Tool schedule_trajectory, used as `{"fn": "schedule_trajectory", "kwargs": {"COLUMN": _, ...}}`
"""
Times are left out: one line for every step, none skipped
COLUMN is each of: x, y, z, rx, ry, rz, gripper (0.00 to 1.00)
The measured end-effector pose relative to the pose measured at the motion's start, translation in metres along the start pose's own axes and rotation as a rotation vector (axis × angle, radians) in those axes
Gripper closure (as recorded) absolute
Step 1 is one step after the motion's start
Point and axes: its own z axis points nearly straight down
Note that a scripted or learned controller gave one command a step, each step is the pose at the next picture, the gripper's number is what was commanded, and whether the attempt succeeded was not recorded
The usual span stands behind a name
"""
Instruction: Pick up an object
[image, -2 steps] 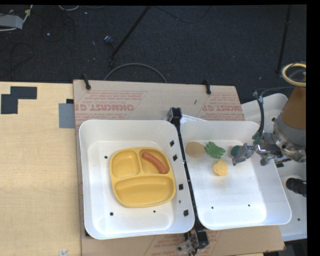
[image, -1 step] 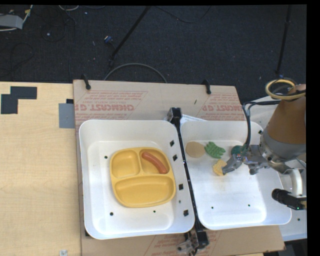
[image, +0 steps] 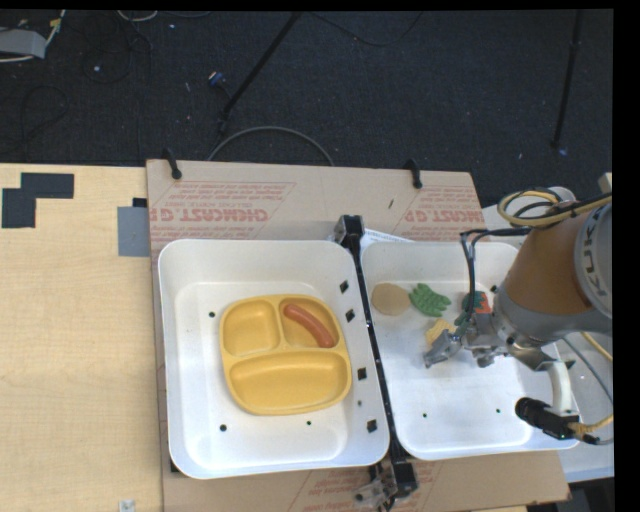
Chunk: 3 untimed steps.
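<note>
In the right bin (image: 470, 425), a tan round piece (image: 391, 298) lies near the divider with a green leafy toy (image: 429, 298) just right of it. A small yellow piece (image: 437, 331) sits below the green one. My gripper (image: 440, 352) is low over the bin floor, directly beside and just below the yellow piece, pointing left. A small orange and green item (image: 479, 300) lies close behind the wrist, partly hidden by it. Nothing can be seen held in the gripper.
The left bin (image: 190, 400) holds a yellow divided plate (image: 285, 385) with a red sausage (image: 310, 323) in its upper right compartment. A black divider (image: 365, 330) runs between the bins. The arm's orange band (image: 545, 270) and cables (image: 535, 205) stand over the right bin's right side.
</note>
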Motion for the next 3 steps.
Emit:
{"fn": "schedule_trajectory", "kwargs": {"x": -0.002, "y": 0.001, "z": -0.014, "rx": -0.004, "ry": -0.002, "rz": 0.004, "gripper": 1.00}}
{"fn": "schedule_trajectory", "kwargs": {"x": -0.006, "y": 0.008, "z": -0.059, "rx": -0.011, "ry": -0.004, "rz": -0.002, "gripper": 1.00}}
{"fn": "schedule_trajectory", "kwargs": {"x": -0.001, "y": 0.001, "z": -0.106, "rx": -0.011, "ry": -0.003, "rz": -0.002, "gripper": 1.00}}
